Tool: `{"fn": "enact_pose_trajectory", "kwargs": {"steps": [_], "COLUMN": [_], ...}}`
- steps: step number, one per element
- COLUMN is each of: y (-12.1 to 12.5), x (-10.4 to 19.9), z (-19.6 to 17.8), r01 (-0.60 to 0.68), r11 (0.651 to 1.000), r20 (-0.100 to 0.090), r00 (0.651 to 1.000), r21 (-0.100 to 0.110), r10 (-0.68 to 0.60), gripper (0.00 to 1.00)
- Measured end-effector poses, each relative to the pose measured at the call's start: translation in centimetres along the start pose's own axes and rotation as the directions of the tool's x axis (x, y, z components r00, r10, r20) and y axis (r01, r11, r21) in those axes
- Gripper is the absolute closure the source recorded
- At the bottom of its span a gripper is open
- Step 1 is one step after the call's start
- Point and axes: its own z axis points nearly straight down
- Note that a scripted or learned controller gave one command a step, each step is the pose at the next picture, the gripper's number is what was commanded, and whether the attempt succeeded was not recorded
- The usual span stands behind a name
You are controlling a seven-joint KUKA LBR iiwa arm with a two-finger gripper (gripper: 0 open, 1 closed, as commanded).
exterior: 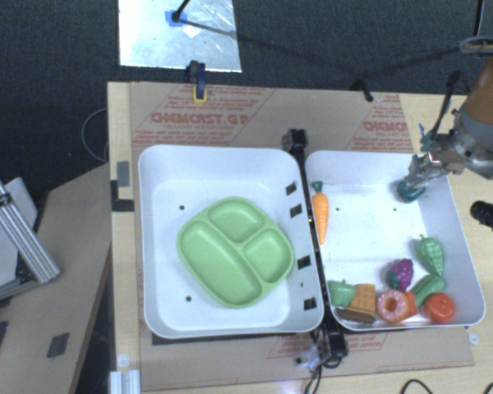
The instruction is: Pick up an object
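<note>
**Gripper low at the far right of the right bin, over a teal object**

The gripper (417,173) sat low inside the right bin (370,220), close to its far right corner, with the grey arm (485,121) reaching in over the bin's right rim. Its tip was just above or touching a small teal object (408,191) lying on the bin floor near that rim; contact could not be judged, and whether the gripper was spread or pressed together could not be told at this size.

Along the bin's left wall, near the far end, lay an orange carrot (319,212), pointing toward the near edge. The rest of the toy food was bunched in the near right corner: a green leafy vegetable (430,254) by the right rim, a purple bunch of grapes (402,273) just beside it, a green pepper-like piece (427,287), a red tomato (440,306) and a pink frosted donut (393,305) touching one another along the near wall. To their left sat a brown waffle-like piece (362,300) and another green piece (340,292).

The left bin (172,179) held a green divided plate (234,251), lying flat near its middle. Both bins rested on a cardboard sheet (222,115) covering the bench, with a blue and yellow clamp (198,80) at its far edge.
</note>
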Motion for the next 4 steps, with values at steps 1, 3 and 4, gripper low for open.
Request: {"fn": "enact_pose_trajectory", "kwargs": {"steps": [1,3,4], "y": [0.1,2.3,3.3], "x": [0.0,10.8,16.3], "z": [-1.5,-2.4,-2.8], "r01": [0.0,0.005,0.006], "r11": [1.0,1.0,1.0], "r20": [-0.001,-0.003,-0.003], "r00": [1.0,1.0,1.0], "r21": [0.003,0.004,0.003], "r10": [0.0,-0.005,-0.006], "gripper": [1.0,1.0,1.0]}}
